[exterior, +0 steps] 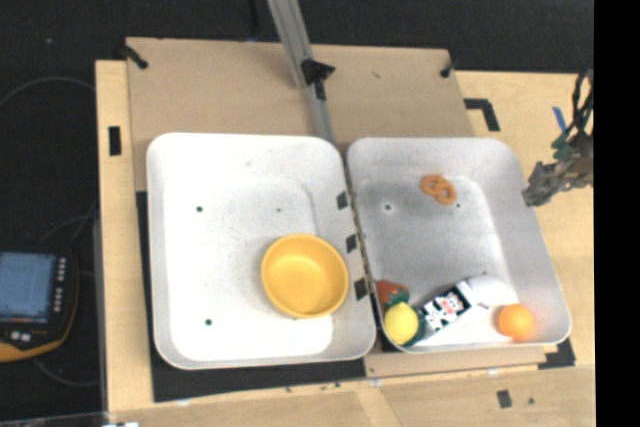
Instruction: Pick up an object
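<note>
The right bin [500, 215] holds a small orange-brown pretzel-shaped piece [437, 187] near its far middle. Along its near edge lie a small red item [390, 293], a yellow lemon [402, 323], a black and white patterned box [445, 307], a white object [487, 289] and an orange ball [516, 321]. In the left bin [200, 185] a yellow bowl [305, 275] sits upright near the right wall. My gripper [550, 180] hangs just outside the right bin's right rim, apart from every object.
A grey metal bar [290, 25] slants down from the top to the gap between the bins. The bins rest on a brown board [400, 75]. A handheld control pendant [35, 300] lies at the far left.
</note>
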Controlling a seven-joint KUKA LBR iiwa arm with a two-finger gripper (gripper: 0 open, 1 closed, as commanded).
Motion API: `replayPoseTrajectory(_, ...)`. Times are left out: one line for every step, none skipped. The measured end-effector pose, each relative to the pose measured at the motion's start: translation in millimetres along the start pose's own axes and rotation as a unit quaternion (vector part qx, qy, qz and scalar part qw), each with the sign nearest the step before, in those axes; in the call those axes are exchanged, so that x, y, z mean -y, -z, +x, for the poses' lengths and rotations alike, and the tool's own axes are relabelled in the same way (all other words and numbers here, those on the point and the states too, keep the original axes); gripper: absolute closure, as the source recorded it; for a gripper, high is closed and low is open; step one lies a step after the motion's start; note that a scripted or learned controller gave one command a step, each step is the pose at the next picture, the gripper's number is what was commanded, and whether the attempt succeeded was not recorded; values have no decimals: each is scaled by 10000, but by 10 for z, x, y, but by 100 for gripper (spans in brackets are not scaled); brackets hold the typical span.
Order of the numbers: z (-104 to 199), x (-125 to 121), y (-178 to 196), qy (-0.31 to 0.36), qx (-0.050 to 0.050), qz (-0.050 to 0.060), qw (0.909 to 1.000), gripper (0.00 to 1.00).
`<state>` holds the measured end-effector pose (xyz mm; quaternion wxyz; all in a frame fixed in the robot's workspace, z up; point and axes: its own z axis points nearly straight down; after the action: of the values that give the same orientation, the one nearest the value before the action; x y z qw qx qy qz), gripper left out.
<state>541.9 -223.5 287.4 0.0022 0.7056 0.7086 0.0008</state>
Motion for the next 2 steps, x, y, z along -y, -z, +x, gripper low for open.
replayPoseTrajectory(555,-48,24,-7,-6,12,10000,100)
replayPoseTrajectory(1023,-52,-134,7,-9,18,10000,100)
